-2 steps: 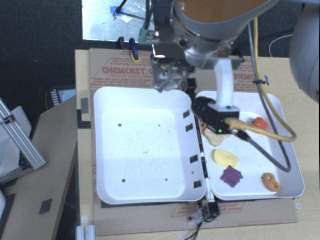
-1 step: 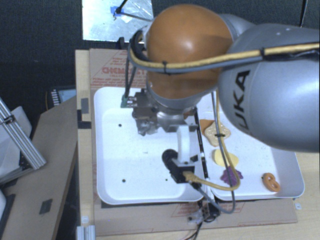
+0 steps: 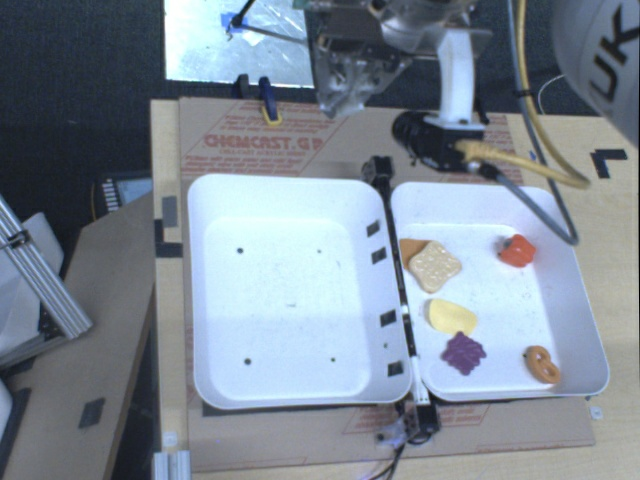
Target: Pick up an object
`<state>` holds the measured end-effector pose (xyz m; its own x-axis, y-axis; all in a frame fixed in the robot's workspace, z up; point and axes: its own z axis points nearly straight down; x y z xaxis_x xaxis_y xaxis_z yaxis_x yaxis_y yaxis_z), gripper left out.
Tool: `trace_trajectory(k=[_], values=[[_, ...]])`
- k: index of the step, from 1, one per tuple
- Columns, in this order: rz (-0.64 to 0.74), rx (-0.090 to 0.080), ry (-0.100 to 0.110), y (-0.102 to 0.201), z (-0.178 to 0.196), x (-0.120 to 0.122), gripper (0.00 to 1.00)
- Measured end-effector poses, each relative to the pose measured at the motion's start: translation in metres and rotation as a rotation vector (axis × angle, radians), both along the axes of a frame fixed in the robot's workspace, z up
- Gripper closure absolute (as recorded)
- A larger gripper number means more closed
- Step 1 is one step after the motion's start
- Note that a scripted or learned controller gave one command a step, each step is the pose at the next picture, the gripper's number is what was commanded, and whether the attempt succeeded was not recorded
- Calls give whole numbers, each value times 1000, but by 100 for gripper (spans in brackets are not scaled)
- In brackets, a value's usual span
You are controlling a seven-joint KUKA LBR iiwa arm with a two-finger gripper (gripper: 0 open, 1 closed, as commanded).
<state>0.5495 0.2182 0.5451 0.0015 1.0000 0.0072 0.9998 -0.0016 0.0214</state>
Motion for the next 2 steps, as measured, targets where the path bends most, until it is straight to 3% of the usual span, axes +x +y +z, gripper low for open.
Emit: trace_trajectory(k=[1,2], values=[[-2,-6,21,-71,-9,-66,100],[12,-5,19,-2,-10,-60,100]])
